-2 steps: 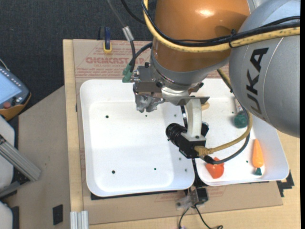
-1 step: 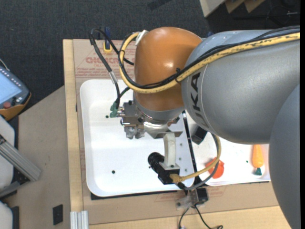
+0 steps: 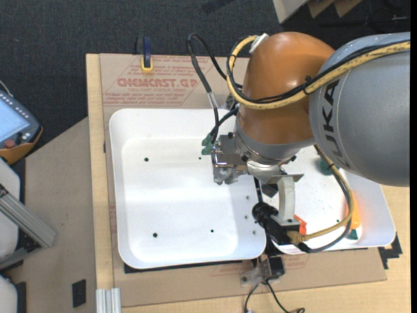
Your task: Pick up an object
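My gripper (image 3: 223, 169) hangs under the big orange wrist band (image 3: 280, 90), over the right side of the left white bin (image 3: 140, 194). Its metal body points down at the bin floor, and I see no object between it and the floor. The right bin (image 3: 381, 230) is mostly hidden by the arm. Poking out from under the arm there are a teal piece (image 3: 324, 167), a small orange piece (image 3: 298, 225) at the front rim, and an orange and green piece (image 3: 355, 225) near the right side.
Both bins rest on a brown board with red lettering (image 3: 156, 82), held by a blue clamp (image 3: 146, 49) at the back. Black and yellow cables (image 3: 306, 235) loop off the wrist across the divide between the bins. The left bin floor shows small black dots (image 3: 147, 160).
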You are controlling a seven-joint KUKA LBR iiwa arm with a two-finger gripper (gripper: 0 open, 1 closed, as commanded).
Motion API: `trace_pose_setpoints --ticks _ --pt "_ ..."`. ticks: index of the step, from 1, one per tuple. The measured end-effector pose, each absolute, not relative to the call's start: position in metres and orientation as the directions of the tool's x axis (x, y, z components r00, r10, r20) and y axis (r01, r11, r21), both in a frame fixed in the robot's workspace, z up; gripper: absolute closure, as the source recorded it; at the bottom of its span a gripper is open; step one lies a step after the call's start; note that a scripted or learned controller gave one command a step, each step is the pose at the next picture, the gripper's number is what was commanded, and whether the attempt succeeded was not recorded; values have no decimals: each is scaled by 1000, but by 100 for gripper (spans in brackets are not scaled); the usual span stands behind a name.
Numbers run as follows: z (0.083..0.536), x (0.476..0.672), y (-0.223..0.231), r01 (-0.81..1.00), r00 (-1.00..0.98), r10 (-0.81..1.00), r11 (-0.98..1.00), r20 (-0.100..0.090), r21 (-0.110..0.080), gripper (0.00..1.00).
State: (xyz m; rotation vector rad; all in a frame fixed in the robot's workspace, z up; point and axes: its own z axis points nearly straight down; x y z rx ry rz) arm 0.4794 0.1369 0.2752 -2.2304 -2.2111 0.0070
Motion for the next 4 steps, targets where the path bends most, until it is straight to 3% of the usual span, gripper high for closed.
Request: trace_pose_setpoints --ticks 1,2,3,4 --pt "250 479 41 1000 12 1000 -12 -3 -5 100" --pt "296 480 80 1000 -4 1000 4 2 5 100" --pt "394 480 101 1000 -4 1000 4 3 12 100" --pt "258 477 105 1000 2 1000 -2 -3 -14 100"
